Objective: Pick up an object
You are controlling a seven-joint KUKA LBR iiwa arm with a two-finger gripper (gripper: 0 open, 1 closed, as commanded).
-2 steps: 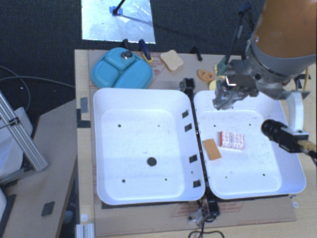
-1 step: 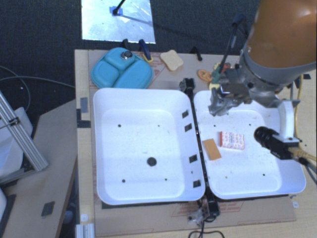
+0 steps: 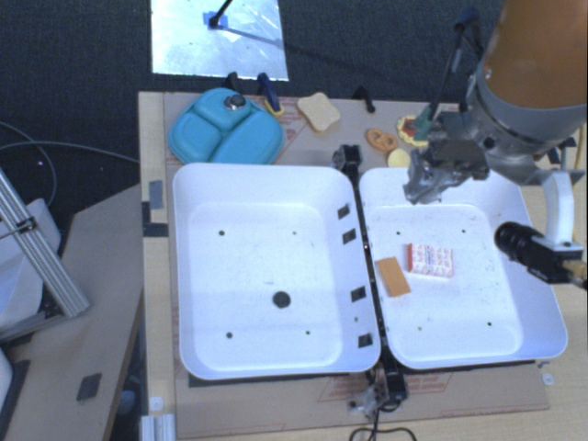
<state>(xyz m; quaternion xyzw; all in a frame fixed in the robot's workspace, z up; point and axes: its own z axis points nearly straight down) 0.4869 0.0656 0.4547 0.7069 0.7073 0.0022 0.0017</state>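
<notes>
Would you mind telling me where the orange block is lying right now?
The orange block lies flat in the right bin, near its left wall, just left of the red-and-white packet and below the gripper.

I count two white bins on my bench: the left bin [image 3: 266, 274] and the right bin [image 3: 478, 329]. In the right one I see two things, one orange flat piece [image 3: 393, 277] and one red-and-white patterned packet [image 3: 430, 261]. In the left I count one small dark round object [image 3: 281, 299]. Behind the bins I make out one blue divided tray [image 3: 226, 129], one slice of toy bread [image 3: 319, 111], one pretzel-shaped toy [image 3: 380, 139], and one arm with one gripper [image 3: 424, 187]
</notes>
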